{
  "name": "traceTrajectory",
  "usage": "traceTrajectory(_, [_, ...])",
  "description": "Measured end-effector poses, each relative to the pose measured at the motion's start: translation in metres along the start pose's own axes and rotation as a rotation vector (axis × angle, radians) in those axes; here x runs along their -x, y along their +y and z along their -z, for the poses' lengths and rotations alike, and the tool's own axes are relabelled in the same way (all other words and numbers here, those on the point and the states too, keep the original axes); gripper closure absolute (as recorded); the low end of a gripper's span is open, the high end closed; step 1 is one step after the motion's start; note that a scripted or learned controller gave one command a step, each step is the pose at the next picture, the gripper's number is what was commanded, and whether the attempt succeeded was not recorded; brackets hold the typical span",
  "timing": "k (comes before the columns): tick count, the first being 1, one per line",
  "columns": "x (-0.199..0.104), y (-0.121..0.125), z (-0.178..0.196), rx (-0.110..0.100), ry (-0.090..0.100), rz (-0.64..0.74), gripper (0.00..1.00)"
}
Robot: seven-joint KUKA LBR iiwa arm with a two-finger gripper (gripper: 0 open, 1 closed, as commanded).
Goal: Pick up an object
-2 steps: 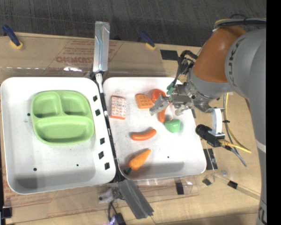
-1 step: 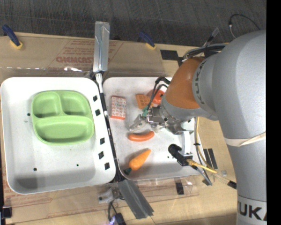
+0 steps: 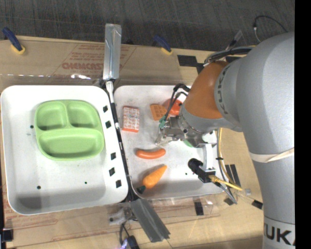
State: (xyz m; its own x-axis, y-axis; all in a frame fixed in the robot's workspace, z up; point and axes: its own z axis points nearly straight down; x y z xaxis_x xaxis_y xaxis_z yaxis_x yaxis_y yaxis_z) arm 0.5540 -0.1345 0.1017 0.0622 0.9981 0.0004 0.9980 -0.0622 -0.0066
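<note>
Approach step in hand: claw [image 3: 165, 132] low at centre frame above the sausage [image 3: 150, 152]; its opening cannot be told; next, descend and close squarely.

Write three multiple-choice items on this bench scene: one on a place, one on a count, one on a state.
1. Where does the green tray lie?
A. left bin
B. right bin
C. the floor

2. How many compartments has the green tray?
A. one
B. three
C. five

3. How does the carrot stand?
A. lying in the right bin
B. upright on the tray
C. hanging from the arm

Key: 1 A, it sits in the left bin. 2 B, two small hollows above one long one. 3 A, it lies near the bin's near edge, below the sausage, apart from the pincer.
</note>
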Motion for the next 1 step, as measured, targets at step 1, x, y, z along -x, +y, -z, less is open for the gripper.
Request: traceTrajectory(1, [0.0001,0.0,0.0,0.0,0.0,0.0,0.0])
